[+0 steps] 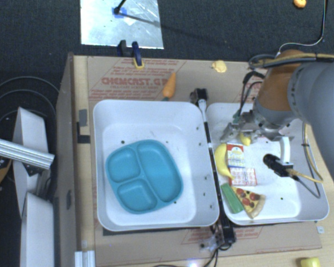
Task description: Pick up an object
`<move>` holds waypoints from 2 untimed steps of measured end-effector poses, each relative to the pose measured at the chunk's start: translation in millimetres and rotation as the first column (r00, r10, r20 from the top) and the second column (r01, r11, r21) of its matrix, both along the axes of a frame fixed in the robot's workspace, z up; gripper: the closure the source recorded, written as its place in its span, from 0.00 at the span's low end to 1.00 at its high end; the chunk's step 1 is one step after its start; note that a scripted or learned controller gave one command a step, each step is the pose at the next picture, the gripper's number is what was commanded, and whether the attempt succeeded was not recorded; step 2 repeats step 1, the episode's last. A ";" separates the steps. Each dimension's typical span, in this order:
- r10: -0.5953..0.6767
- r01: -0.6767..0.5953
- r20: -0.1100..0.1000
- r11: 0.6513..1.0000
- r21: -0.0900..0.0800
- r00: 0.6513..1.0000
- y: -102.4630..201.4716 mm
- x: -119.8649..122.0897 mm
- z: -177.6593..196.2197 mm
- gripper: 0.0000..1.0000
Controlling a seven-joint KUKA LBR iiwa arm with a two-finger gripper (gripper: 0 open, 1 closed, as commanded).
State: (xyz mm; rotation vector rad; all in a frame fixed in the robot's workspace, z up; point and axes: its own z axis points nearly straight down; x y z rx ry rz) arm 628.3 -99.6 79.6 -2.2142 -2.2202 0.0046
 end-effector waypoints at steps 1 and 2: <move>0.001 -0.001 0.009 1.000 -0.002 1.000 -1.8 3.3 15.7 1.00; 0.001 -0.001 0.009 1.000 -0.002 1.000 -1.8 3.3 15.7 1.00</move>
